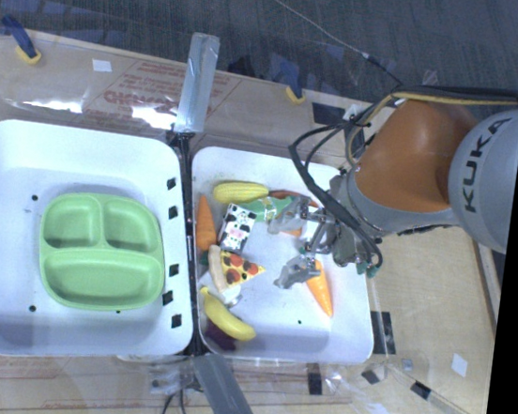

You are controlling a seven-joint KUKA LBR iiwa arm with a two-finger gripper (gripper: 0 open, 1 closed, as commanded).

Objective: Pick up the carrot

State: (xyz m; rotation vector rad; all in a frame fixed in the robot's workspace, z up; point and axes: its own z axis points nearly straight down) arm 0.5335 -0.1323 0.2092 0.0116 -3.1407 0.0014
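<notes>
My end effector [306, 266] sits low in the right bin [345, 341]; fingers read as narrow, nothing visibly between them. An orange carrot [323, 290] lies just beside the fingertips, toward the bin's right wall. A second carrot [205, 223] lies along the left wall. Risk: closing off-centre would nudge the near carrot against the wall instead of gripping. Pizza slice [235, 266] and bananas [226, 315] crowd the left side; open floor lies below the near carrot.
</notes>
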